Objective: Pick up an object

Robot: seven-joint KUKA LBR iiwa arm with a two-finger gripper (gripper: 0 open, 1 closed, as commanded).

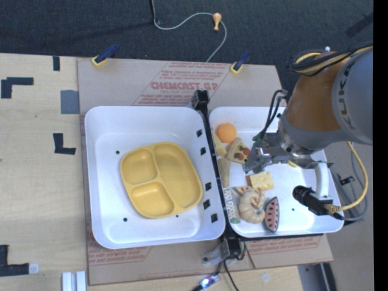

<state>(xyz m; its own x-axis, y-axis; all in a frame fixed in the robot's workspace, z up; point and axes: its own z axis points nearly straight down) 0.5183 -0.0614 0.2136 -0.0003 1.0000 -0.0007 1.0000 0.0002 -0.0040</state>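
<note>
A cardboard sheet (182,83) covers the wooden bench (36,162), with dark carpet (73,17) beyond it.

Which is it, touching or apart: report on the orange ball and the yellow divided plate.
Apart. The camera view shows the orange ball in the right bin and the yellow divided plate in the left bin, with both bins' walls between them.

Both white bins, the left bin (103,162) and the right bin (303,220), look like smooth, slightly glossy plastic, and the yellow divided plate (160,179) at the left bin's centre is smooth plastic with a soft sheen. They rest on a matt brown cardboard sheet (176,83) printed in red, over a pale wood-grain bench (36,180). At the right bin's 11 o'clock a smooth orange ball (226,132) looks matt, the watermelon slice (271,214) at 6 o'clock looks glossy, and the arm (327,102) shows a satin orange band and grey casing.
</note>
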